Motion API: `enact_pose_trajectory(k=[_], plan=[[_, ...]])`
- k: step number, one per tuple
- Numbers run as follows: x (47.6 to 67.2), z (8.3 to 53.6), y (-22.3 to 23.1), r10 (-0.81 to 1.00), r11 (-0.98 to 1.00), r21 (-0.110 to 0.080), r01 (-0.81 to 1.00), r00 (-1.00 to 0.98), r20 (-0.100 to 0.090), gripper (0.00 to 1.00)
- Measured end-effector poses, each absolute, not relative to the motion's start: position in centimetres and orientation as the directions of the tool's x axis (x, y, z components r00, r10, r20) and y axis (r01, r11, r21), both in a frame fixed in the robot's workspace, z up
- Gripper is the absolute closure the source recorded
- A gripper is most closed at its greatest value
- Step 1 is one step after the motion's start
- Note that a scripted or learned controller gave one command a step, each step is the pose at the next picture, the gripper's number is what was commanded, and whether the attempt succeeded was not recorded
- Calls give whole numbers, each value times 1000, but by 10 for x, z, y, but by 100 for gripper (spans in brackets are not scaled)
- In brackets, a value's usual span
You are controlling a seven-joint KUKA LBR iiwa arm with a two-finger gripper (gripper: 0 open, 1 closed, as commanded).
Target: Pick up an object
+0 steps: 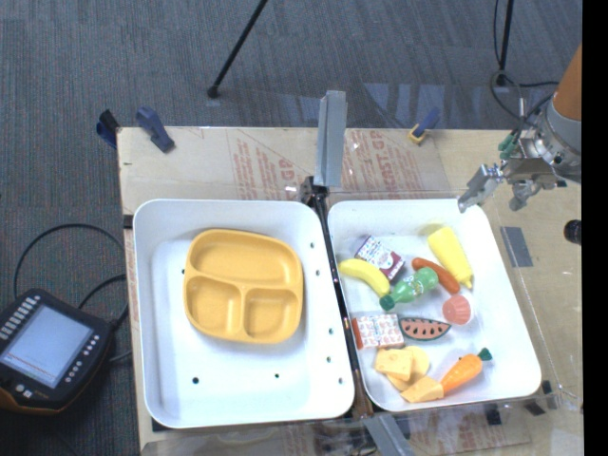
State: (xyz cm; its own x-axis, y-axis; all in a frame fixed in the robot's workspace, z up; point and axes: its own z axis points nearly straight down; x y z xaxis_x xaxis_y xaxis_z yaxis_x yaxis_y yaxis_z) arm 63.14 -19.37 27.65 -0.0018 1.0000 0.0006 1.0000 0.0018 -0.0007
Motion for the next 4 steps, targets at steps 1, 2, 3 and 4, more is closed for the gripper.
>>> enact_pose_trajectory(k=[1,2,3,4], plan=[[582,167,-185,996,-86,-13,996,86,3,0],[614,84,-197,999,-43,-8,999,43,2,0],[617,100,-198,999,-43,-1,999,43,1,100],[610,229,-159,996,93,10,996,-93,-2,100]])
